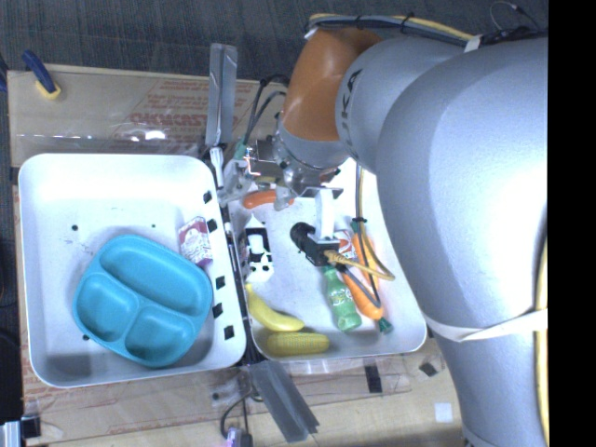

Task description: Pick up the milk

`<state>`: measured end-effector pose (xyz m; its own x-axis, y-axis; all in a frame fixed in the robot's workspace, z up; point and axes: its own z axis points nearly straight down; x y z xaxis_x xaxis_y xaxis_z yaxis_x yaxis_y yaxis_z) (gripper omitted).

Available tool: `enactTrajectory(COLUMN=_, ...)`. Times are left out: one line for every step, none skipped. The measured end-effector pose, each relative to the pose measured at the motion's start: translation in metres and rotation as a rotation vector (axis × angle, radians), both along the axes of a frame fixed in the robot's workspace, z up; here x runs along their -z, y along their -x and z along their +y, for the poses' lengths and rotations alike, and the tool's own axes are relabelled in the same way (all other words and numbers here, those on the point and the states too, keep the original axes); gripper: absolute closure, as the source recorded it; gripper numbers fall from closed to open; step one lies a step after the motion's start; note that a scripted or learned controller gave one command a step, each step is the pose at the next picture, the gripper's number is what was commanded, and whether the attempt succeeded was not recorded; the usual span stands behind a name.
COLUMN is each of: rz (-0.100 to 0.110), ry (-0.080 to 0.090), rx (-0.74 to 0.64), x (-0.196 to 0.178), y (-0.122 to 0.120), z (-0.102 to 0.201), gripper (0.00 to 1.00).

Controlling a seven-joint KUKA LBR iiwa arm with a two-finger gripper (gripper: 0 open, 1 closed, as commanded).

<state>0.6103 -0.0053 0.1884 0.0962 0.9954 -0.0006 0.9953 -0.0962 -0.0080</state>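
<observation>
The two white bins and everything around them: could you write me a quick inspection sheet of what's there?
Surface: left bin and right bin side by side on a bench.
Job's things: milk carton, black and white, lying by the right bin's left wall.
Clutter: blue tray, small packet, banana, corn cob, green bottle, carrot.
Gripper: gripper low over the right bin's far end.
Cables: yellow and black cables along the arm.
Surroundings: dark floor.

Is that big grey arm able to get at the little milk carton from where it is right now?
Probably yes. The milk carton lies in the right bin by its left wall, with nothing on top of it. The end effector hangs over the same bin, just right of it. The banana lies nearer the camera, apart.
</observation>
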Motion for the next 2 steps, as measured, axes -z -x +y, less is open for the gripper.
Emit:
enactTrajectory(rz=0.005, ry=0.002, rx=0.233, x=0.001, y=0.050, z=-0.007, gripper=0.00)
enactTrajectory(rz=0.000, ry=0.004, rx=0.357, x=0.001, y=0.041, z=-0.041, gripper=0.00)
